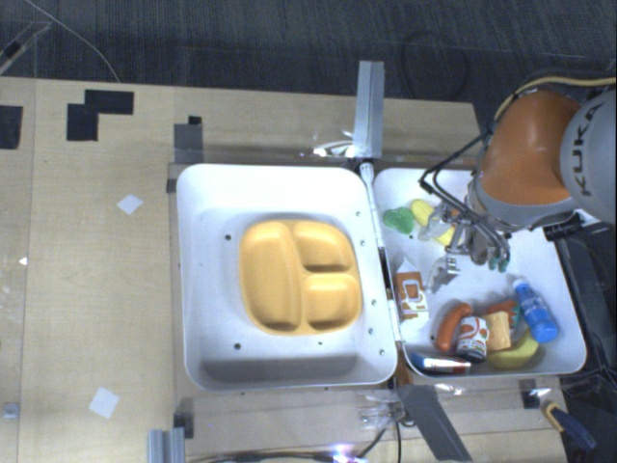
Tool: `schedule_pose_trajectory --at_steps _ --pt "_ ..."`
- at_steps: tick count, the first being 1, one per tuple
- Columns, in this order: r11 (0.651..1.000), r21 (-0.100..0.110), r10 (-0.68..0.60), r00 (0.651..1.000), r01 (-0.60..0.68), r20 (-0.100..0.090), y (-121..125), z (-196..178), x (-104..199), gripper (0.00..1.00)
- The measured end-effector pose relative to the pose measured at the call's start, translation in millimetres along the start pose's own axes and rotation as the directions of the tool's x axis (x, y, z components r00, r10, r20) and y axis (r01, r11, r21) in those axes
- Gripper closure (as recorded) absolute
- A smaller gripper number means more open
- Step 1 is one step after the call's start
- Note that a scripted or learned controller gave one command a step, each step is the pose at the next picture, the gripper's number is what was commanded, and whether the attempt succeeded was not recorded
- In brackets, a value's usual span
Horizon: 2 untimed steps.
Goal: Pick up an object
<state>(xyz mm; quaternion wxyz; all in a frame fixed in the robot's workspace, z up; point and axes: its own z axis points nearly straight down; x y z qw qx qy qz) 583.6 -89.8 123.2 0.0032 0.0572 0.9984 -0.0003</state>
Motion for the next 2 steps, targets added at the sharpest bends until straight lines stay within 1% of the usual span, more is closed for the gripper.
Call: schedule_pose_trajectory --at_steps 1,2 --pt "0.996 0.000 0.091 0.996 -0.091 0.004 -1.2 35.0 -38.6 0.00" --pt "0.937 0.000 0.349 0.937 -0.349 -0.007 -6.8 36.0 -75.2 0.00"
